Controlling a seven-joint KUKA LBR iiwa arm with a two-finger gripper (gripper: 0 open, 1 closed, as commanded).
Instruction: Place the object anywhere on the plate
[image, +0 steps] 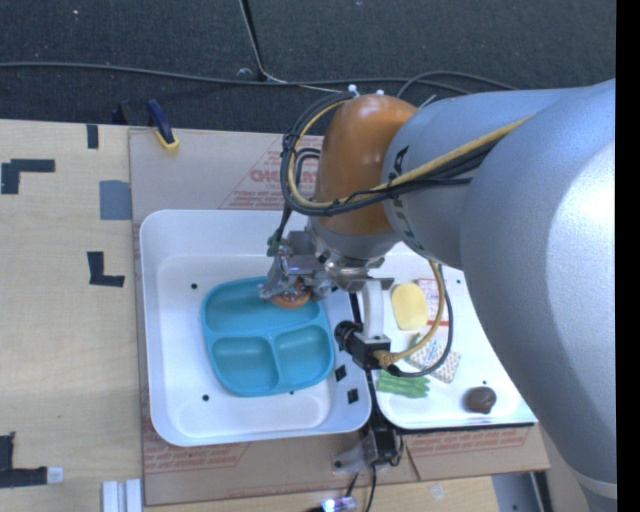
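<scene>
A blue divided plate (262, 340) lies in the left white bin (170, 300). My gripper (289, 283) hangs over the plate's far right edge, just above its large compartment. A small orange-brown object (292, 297) shows right under the fingertips, at the plate's rim. The arm hides most of the gripper, so I cannot make out whether that object is held or rests on the plate.
The right bin (500, 405) holds a yellow item (408, 305), a green item (403, 384), a dark brown round item (481, 399) and a patterned packet (445, 366). The arm covers much of that bin. Cardboard and wooden bench surround the bins.
</scene>
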